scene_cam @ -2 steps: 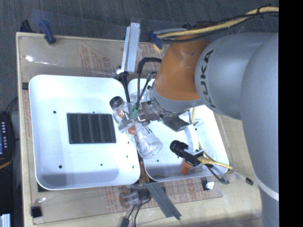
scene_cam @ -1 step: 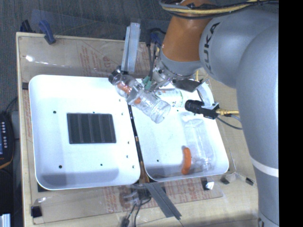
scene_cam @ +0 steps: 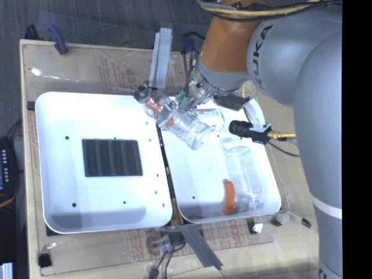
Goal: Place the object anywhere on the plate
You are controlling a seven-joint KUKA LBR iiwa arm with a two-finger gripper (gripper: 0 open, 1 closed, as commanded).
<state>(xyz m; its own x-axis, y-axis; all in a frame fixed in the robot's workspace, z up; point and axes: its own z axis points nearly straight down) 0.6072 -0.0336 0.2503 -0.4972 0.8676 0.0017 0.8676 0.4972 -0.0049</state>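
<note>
The dark ridged plate (scene_cam: 112,157) lay flat in the left white bin (scene_cam: 52,132), with bare floor all round it. In the right bin (scene_cam: 195,190) a clear plastic bottle (scene_cam: 244,176) lay on its side near the right wall, and an orange piece (scene_cam: 229,197) lay just beside it, close to the front rim. The arm (scene_cam: 273,45) reached in from the right, its orange band above the wrist, and the pincer (scene_cam: 165,112) hung over the divide between the two bins at their far end. A clear, glassy object (scene_cam: 189,128) showed right at the pincer, tilted, but glare and transparency blurred its outline, and I could not tell whether the pincer was spread or closed on it. The arm covered the table (scene_cam: 87,63) at the right bin's far corner.
</note>
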